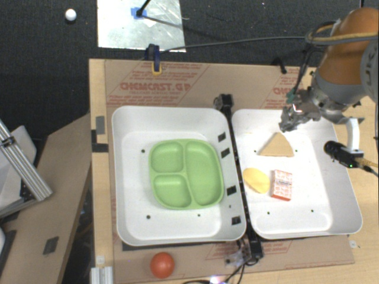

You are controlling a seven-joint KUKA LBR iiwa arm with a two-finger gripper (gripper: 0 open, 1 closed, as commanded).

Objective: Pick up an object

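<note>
In the right bin (331,218) lie three objects: a tan wedge-shaped piece (276,146), a yellow rounded piece (256,180) and a small red and white box (282,184). My gripper (289,122) hangs over the bin's far part, just above and behind the tan wedge. Nothing shows between it and the wedge. The arm with its orange band (355,43) comes in from the upper right.
The left bin (127,158) holds a green divided tray (186,173). A red ball (161,264) rests on the board in front of the left bin. A black divider clip (224,103) sits between the bins. A metal rail (21,164) stands at the far left.
</note>
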